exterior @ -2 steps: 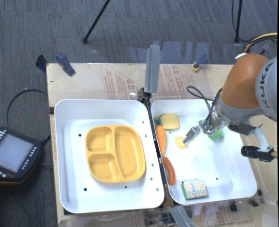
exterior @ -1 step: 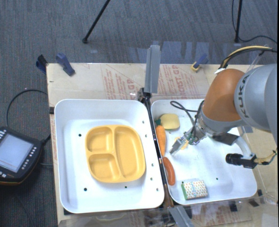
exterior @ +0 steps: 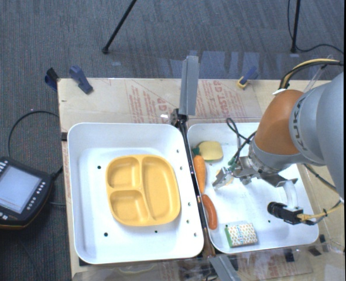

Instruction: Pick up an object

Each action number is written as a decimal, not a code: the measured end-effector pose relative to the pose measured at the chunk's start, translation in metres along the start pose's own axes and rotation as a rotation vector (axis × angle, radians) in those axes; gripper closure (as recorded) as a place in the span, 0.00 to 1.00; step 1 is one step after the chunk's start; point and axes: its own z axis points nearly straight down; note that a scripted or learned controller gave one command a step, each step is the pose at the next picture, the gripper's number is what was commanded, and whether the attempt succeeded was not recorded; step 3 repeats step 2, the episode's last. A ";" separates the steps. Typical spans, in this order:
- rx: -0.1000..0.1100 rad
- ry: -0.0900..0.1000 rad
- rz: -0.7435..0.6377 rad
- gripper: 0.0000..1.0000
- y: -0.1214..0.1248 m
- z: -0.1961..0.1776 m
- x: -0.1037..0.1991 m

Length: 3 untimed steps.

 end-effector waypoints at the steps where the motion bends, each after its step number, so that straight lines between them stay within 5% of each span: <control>1: -0.005 -0.003 0.069 0.00 0.076 -0.002 0.005; 2: -0.003 -0.002 0.035 0.00 -0.008 0.000 0.007; 3: -0.003 -0.002 0.035 0.00 -0.008 0.000 0.007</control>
